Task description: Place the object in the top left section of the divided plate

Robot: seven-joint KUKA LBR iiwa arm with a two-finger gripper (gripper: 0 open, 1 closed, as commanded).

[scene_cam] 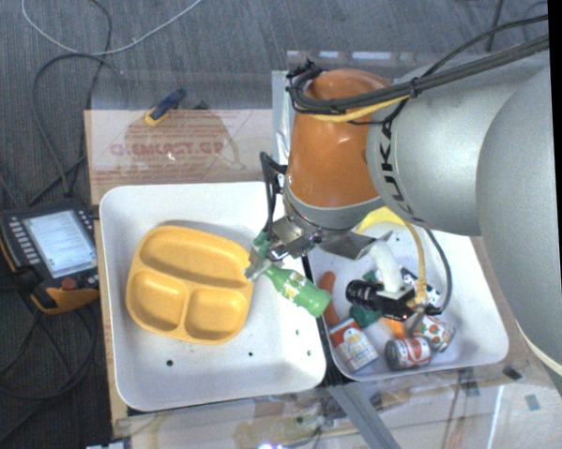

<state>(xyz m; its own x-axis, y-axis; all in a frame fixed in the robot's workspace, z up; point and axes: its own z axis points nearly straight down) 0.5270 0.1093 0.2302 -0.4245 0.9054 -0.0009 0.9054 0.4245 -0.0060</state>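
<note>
A yellow divided plate (186,285) lies in the left white bin (153,380), with one long section on its left and two smaller ones on its right. My gripper (267,254) hangs at the plate's right rim, under the orange wrist band. A green toy bottle (299,291) sits between its fingers, gripped near the neck. The bottle's body slants down and right toward the wall between the bins. The wrist hides the upper part of the fingers.
The right bin (489,344) holds several small items: a black bottle (374,294), cans (410,351), a red-labelled pack (353,345) and a white piece (384,260). A teach pendant (47,245) lies left of the bins. Cardboard (174,154) lies behind them.
</note>
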